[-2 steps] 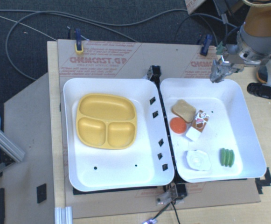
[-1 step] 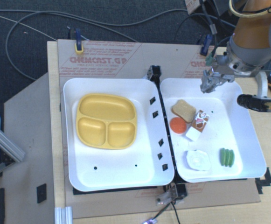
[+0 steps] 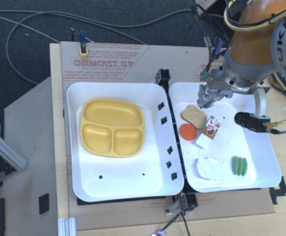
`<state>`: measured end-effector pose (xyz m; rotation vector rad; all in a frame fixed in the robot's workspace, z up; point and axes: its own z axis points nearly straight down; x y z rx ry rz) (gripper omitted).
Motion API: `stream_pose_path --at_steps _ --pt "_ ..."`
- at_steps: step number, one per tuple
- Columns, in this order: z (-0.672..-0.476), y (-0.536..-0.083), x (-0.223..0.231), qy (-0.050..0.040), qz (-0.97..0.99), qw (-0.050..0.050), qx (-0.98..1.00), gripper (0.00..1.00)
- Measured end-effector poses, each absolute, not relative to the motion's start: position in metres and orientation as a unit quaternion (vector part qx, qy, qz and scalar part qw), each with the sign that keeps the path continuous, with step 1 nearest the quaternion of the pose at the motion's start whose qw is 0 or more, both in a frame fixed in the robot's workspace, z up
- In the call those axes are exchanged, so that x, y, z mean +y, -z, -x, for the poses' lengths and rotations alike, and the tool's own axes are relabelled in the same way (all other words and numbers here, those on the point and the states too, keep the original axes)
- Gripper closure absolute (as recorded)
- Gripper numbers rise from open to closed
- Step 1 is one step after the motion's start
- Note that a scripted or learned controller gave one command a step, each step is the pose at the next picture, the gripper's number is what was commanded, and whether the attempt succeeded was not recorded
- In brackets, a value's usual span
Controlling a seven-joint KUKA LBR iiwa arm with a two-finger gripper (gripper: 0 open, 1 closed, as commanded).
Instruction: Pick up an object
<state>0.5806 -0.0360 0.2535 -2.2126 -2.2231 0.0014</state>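
Objects all sit in right bin [image 3: 266, 146]: tan bread-like piece [image 3: 194, 116], orange disc [image 3: 187, 132], small printed carton [image 3: 211, 127], white block [image 3: 203, 141], white round lid [image 3: 209, 168], green pods [image 3: 239, 165]. Left bin [image 3: 79, 146] has yellow divided tray [image 3: 112, 127]. Claw [image 3: 207, 98] hangs above the bread piece, nothing visibly gripped, opening can't tell

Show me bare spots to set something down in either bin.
Left bin: bare strip below the yellow tray, along its front edge. Right bin: bare floor right of the carton, above the green item. Crowded by the divider: bread, orange disc, white lid.
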Motion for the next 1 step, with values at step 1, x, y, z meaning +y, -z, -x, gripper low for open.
stream_pose_path --at_steps 1 --pt "-0.5529 -0.2358 0.0068 -0.0009 0.706 0.003 -0.709 1.00"
